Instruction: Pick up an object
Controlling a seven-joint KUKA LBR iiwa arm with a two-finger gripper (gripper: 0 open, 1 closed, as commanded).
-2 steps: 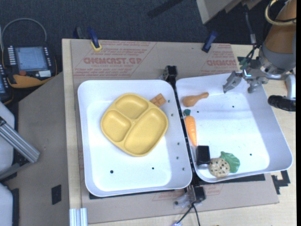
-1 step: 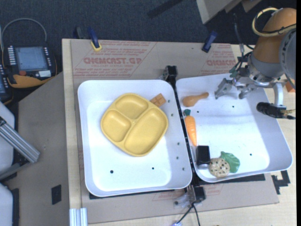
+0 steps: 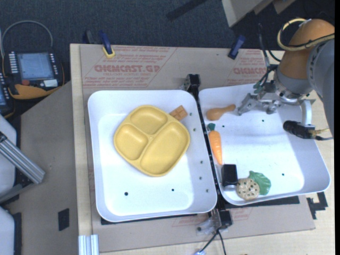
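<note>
Objects for picking lie scattered in the right-hand shallow white bin [image 3: 297, 163], and the nearest to the gripper [image 3: 258, 103] is a tan, drumstick-shaped toy [image 3: 219, 111] resting near the bin's far left corner. From where I stand the metal fingers hang low over the far end of that bin, just right of the drumstick and apart from it; nothing sits between them, though whether they are spread or closed I cannot tell. Behind them rises the grey arm with its orange band [image 3: 305, 41].

Along the left wall of the same bin lies an orange toy carrot [image 3: 215, 146] with a green tip, pointing lengthways. Closer to the near edge sit a small black block [image 3: 229, 174], a round speckled cookie [image 3: 246, 188] and a green leafy piece [image 3: 261, 181], the cookie touching the leaf.

Next door, the left white bin [image 3: 114, 195] holds a yellow plastic divided plate [image 3: 152, 140] with three compartments, and a small brown block [image 3: 178, 112] lies against the plate's far rim.
</note>
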